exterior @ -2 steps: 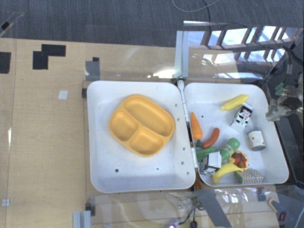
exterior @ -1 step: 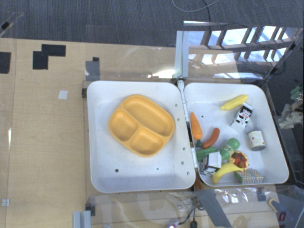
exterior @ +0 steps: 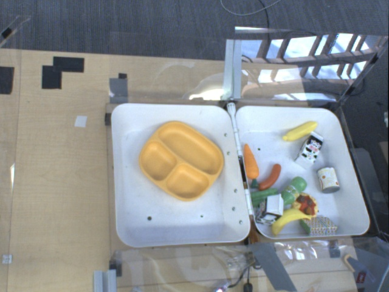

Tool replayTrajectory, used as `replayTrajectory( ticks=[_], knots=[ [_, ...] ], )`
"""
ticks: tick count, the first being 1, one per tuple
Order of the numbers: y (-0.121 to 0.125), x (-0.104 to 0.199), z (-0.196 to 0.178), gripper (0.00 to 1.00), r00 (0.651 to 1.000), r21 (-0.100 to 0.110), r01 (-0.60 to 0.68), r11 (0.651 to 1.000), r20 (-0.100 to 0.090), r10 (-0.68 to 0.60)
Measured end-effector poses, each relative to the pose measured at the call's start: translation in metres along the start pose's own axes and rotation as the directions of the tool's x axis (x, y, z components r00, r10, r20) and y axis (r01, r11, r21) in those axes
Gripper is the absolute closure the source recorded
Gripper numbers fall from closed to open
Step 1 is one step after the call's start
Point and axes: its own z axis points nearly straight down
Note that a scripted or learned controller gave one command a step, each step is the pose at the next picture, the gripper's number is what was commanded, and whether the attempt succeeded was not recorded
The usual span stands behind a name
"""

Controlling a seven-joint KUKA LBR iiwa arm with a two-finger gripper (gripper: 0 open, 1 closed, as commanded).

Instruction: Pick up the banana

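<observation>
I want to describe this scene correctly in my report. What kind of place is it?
Probably a robotics lab test bench, not a kitchen. Two shallow white bins sit side by side on a wooden bench; one holds a yellow divided plate, the other toy food such as a banana and a carrot.

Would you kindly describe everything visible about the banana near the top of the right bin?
The banana is plain yellow, smooth and slightly curved, plastic-looking like a toy. It lies flat on the floor of the right bin near the far wall, tilted with its right end higher in the view. Its lower right end sits close to a black-and-white carton; contact is unclear.
</observation>
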Motion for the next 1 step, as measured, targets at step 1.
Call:
replayTrajectory(
  ticks=[1],
  knots=[
    [0.0015, 0.0011, -0.0119, 1.0, 1.0, -0.008, 0.007, 1.0, 0.001, -0.007]
  ],
)
